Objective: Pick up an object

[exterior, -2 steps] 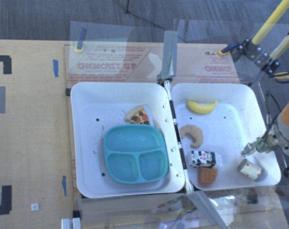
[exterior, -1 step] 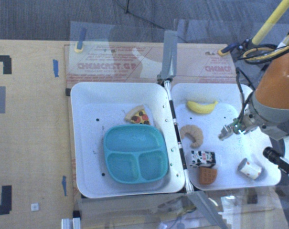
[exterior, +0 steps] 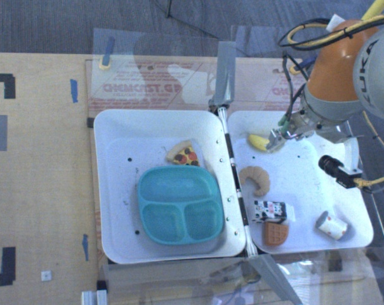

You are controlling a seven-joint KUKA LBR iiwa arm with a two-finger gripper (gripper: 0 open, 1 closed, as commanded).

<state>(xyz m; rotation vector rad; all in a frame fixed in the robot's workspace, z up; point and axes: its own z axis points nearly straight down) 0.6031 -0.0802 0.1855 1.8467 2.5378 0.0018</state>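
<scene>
Although the tool (exterior: 275,140) sits right at the banana (exterior: 258,142) in the right bin's (exterior: 363,234) far left corner, I cannot tell its opening. The banana is probably a light, smooth, stiff toy; grip across its curved middle.

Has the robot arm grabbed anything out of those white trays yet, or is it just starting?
Done: the gripper has reached the right bin, at the banana. In hand: it sits right beside the banana, but I cannot tell that it grips it. Left: closing on an object and lifting it; the croissant and waffle lie untouched.
</scene>
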